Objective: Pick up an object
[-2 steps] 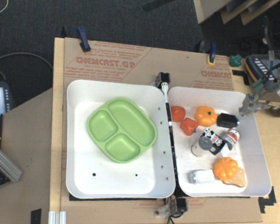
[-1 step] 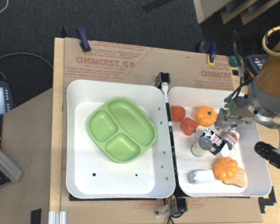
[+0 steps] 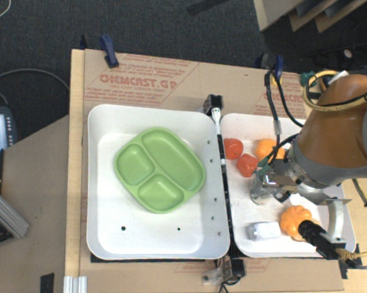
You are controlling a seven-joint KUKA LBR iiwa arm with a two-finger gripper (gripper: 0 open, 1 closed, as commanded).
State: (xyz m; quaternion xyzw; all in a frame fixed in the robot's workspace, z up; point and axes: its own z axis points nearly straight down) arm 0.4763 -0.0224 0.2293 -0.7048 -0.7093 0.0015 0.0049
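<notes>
My gripper [image 3: 258, 191] hangs low over the middle of the right bin [image 3: 248, 126], below the grey arm with its orange band. Two red pieces lie just up and left of it, one [image 3: 233, 148] by the bin's left wall and one [image 3: 246, 165] closer to the gripper. An orange piece [image 3: 265, 146] sits behind them, partly hidden by the arm. Another orange lumpy piece [image 3: 292, 219] rests to the gripper's lower right. A small white piece [image 3: 265, 231] lies near the bin's front edge. Nothing shows held in the gripper.
The left bin [image 3: 102, 218] holds a green divided plate [image 3: 160, 169] at its middle. A black clamp strip [image 3: 221, 155] runs between the two bins. Cables hang behind the arm at the right bin's far side.
</notes>
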